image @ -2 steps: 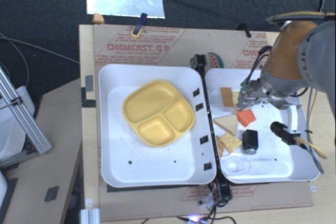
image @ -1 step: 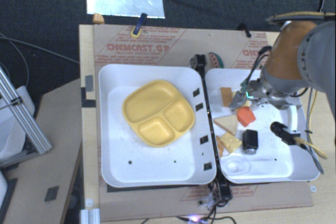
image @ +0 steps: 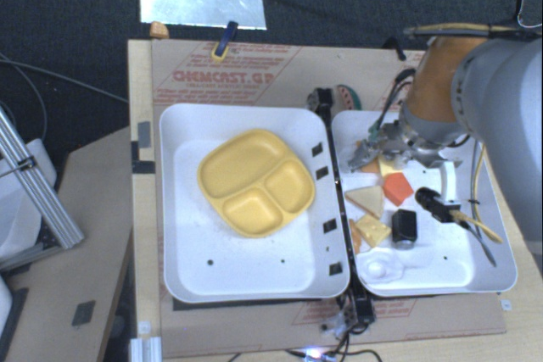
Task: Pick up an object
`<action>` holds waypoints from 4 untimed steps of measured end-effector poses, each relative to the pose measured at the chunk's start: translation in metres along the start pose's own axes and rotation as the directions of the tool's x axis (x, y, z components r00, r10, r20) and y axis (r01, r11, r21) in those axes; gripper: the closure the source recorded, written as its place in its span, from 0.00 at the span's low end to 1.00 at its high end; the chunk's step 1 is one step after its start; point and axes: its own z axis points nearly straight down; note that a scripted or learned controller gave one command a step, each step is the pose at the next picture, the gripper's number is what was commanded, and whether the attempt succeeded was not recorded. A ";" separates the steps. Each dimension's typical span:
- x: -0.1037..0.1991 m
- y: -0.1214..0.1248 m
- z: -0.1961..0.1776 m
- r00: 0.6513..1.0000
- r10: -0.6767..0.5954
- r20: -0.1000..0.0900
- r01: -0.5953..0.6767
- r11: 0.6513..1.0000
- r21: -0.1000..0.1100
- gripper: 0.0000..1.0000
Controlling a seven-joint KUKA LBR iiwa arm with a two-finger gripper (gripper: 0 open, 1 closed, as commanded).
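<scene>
A: Now, where does your tool (image: 373, 150) sit?

B: Low over the far corner of the right bin (image: 484, 271), just behind the orange block (image: 397, 188). You cannot tell from this slant whether it is spread or pressed together, and nothing shows between its tips.

A: What should you go for?

B: The orange block, I'd judge. It looks solid and flat-sided, so it should pinch cleanly. Come straight down and center over it; the pale yellow wedge (image: 366, 201) touches it on the side toward the left bin (image: 178, 267).

A: Anything else close by?

B: In front of the block lies a small black box (image: 404, 227). The yellow tray (image: 255, 181), smooth molded plastic with three compartments, rests in the left bin, well apart.
</scene>
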 end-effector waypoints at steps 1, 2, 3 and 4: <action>-0.017 -0.081 -0.004 1.000 0.009 -0.002 -0.009 1.000 0.010 0.00; -0.069 -0.134 0.000 1.000 0.011 0.000 -0.011 1.000 0.007 0.00; -0.031 -0.057 -0.001 1.000 -0.003 -0.001 0.003 1.000 -0.003 0.00; -0.121 -0.135 -0.044 1.000 0.015 0.002 -0.015 1.000 0.005 0.00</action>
